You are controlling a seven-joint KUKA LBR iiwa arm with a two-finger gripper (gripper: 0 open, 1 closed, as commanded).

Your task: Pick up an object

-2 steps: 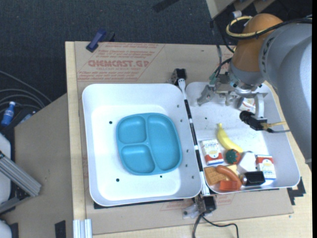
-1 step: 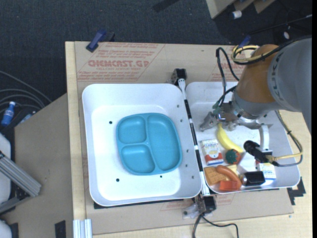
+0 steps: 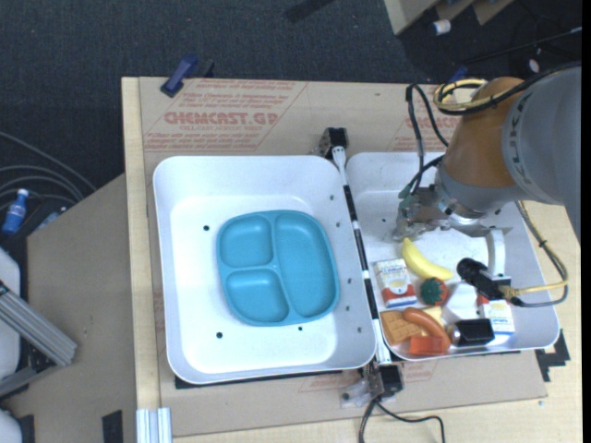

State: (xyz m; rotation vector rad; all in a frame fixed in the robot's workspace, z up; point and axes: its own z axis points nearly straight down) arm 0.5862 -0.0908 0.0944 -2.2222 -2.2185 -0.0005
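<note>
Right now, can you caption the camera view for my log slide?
Grey arm with orange band poised over right white bin above yellow banana; blue three-compartment plastic plate sits in left white bin.

We're in a robotics lab: loose black cables (image 3: 42, 160) trail left of the printed cardboard-topped surface (image 3: 231, 113), over dark carpet (image 3: 92, 26).

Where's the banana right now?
The banana lies in the right bin, just below the gripper, beside a small red-and-white carton.
</note>
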